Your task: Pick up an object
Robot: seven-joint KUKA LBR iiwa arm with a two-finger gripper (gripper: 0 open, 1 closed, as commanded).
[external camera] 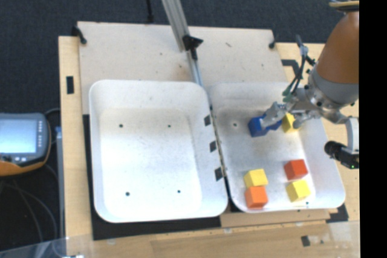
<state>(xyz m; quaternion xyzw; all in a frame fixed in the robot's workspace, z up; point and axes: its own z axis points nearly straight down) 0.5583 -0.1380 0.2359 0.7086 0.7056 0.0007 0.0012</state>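
While the gripper (277, 116) sits low beside the blue cube (257, 126), finger state indeterminable, grasping appears underway; next, a confirmed lift.

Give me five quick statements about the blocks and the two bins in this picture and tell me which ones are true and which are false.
1. All the blocks lie in the right bin. True.
2. The blue block sits in the left bin. False: it is in the right bin, near the end effector.
3. A yellow block sits directly behind an orange block near the right bin's front edge. True.
4. The arm reaches in over the left bin. False: it reaches over the right bin.
5. There are three blue blocks. False: one blue block shows, along with yellow and orange ones.
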